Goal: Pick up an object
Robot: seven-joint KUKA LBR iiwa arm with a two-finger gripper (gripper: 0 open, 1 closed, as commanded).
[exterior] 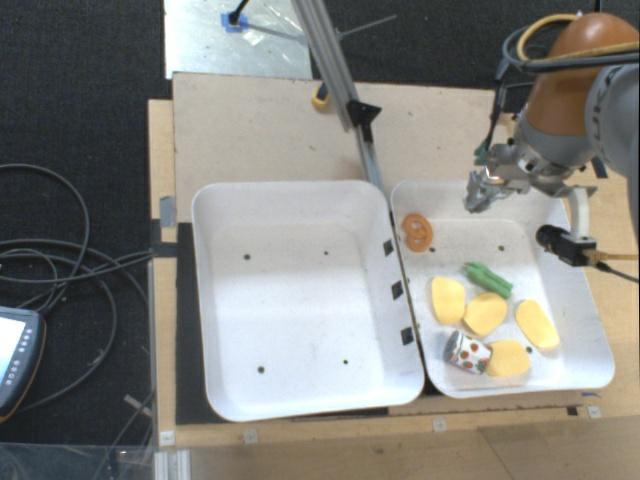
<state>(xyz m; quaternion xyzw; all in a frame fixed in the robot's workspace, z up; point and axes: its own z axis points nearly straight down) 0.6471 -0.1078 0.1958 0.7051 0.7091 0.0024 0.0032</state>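
Nearest the camera, in the right bin [590,363], a small patterned cup [467,352] lies on its side touching a yellow chip [509,359], with three more yellow chips [486,313] just behind it. Farther back in the same bin lie a green pepper [488,278] and, near the divider, an orange ring [417,231]; the left bin [215,208] sits beside it. At the far edge of the right bin the gripper [484,194] hangs above the rim, apart from every object, and I cannot tell how its jaws stand.
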